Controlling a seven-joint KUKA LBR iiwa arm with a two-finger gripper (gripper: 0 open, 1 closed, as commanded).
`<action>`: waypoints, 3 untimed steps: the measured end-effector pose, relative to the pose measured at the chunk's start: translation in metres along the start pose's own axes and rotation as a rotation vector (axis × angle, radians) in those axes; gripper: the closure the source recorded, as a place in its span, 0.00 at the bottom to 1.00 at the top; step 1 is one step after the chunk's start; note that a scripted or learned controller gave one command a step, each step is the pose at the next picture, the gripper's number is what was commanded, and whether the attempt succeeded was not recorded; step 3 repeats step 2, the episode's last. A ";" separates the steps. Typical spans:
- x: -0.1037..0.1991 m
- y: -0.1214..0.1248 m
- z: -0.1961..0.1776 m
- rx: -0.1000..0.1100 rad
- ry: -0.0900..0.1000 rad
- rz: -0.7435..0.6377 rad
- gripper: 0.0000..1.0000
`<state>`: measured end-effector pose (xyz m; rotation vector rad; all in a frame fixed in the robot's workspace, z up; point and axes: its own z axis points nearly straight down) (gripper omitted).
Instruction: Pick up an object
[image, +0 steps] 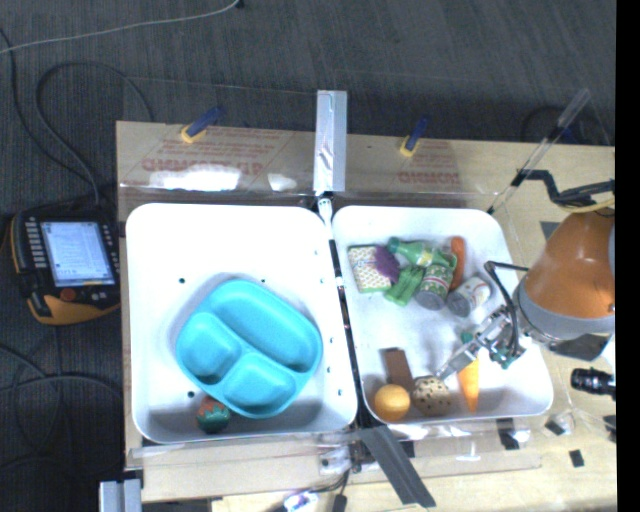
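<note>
Orange and tapered, the carrot (469, 384) lies in the right bin (520, 405), its long axis running nearly straight toward the bin's near wall with the narrow tip pointing that way and the broad end up against the hand (488, 345). The hand sits just above that broad end, its metal parts blurred into a tangle with a thin silvery piece slanting down to the left, so I cannot tell whether its fingers are spread or pressed together, or whether they touch the carrot at all. Left of the carrot rest a speckled brown ball (431, 394), an orange fruit (392, 402) and a dark brown block (396, 364). Beyond the carrot, toward the bin's far wall, a heap of small packages and cans (425, 272) overlaps too closely to sort out. Well left of the carrot, the other bin (150, 240) holds a blue divided tray (250, 345).
</note>
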<state>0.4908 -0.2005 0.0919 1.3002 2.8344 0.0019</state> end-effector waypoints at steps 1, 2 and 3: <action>0.001 0.002 -0.010 -0.003 0.005 -0.002 1.00; 0.016 0.017 -0.106 0.014 0.019 0.268 1.00; 0.016 0.017 -0.106 0.014 0.019 0.268 1.00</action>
